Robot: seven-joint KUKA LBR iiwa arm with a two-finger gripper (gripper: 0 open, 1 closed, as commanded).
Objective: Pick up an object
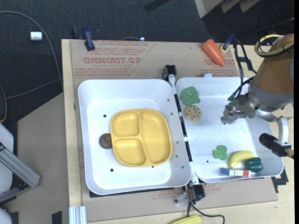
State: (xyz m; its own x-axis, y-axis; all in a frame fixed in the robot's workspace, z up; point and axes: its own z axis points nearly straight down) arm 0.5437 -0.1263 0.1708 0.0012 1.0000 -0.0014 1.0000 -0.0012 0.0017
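Camera view, looking down at a slant on a bench that carries two shallow white bins side by side. Left bin: a yellow divided plate with three compartments lies near the middle, and a small brown round object touches the plate's left edge, partly tucked beneath it. Right bin: a green leaf-shaped toy sits near the far left corner, with a speckled tan cookie just beside it on the near side. Along the near edge lie a small green piece, a yellow banana to its right, a dark green round object touching the banana's right end, and a marker with red and blue sections lying flat close to the near wall. The arm, grey with an orange band, enters from the right; its gripper hangs over the middle of the right bin, apart from every object there. Nothing is visible between the jaws, and whether they are spread or pressed together cannot be told at this angle. On the bench beyond the right bin's far edge lies an orange carrot-shaped toy.
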